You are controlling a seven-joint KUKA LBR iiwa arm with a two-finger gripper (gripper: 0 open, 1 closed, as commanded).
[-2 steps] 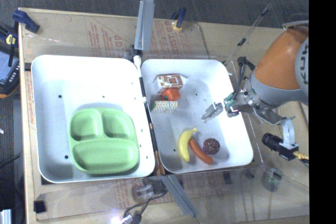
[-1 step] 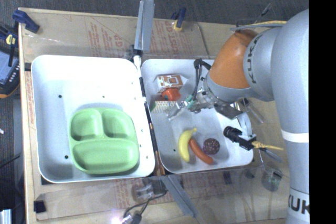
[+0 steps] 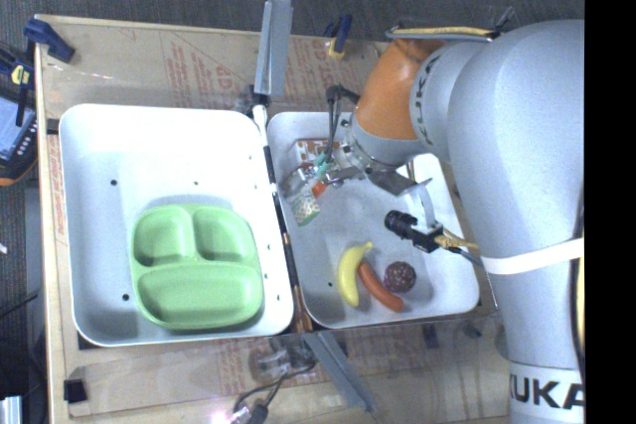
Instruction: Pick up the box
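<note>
A small box (image 3: pixel 312 154) with red and green print lies in the back left corner of the right bin (image 3: pixel 452 298), partly hidden by the wrist. My gripper (image 3: pixel 302 184) reaches in from the right and hangs low by the bin's left wall, just in front of the box. A small pale speckled item (image 3: pixel 305 208) sits right under the gripper's tip. Whether anything is in its grasp is hidden.
A yellow banana (image 3: pixel 349 275), a reddish sausage (image 3: pixel 382 289) and a dark round item (image 3: pixel 400 276) lie at the right bin's front. In the left bin (image 3: pixel 99 144) rests a green divided plate (image 3: pixel 196 266). The big grey arm covers the right bin's right side.
</note>
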